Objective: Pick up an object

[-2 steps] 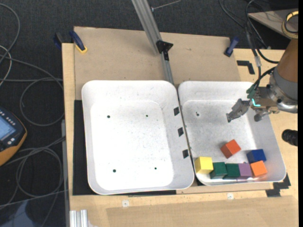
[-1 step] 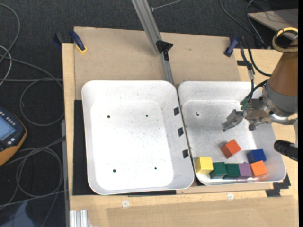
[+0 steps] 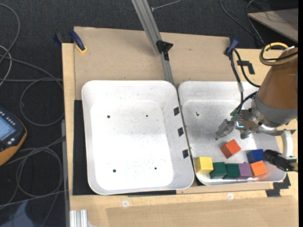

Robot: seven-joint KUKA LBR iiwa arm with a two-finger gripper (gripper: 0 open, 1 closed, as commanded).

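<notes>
Bright, even overhead light here, washing the two shallow white plastic bins [image 3: 128, 136] nearly flat. Soft, short shadows sit under the small coloured blocks [image 3: 231, 169]. Focus is slightly soft throughout, dark carpet [image 3: 33, 13] grainy.

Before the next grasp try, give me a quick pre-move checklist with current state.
1. Gripper above the right bin: ok.
2. Nothing seen between the fingers, so no object held yet: ok.
3. Nearest target, the red-orange block, lies loose just below the gripper, apart from the others: ok.
4. Other blocks, from the yellow block to the orange block, crowd the bin's near edge: not ok for a clean grasp.
5. Finger opening wide enough for the block: cannot tell.
6. Left bin out of the arm's way: ok.
</notes>
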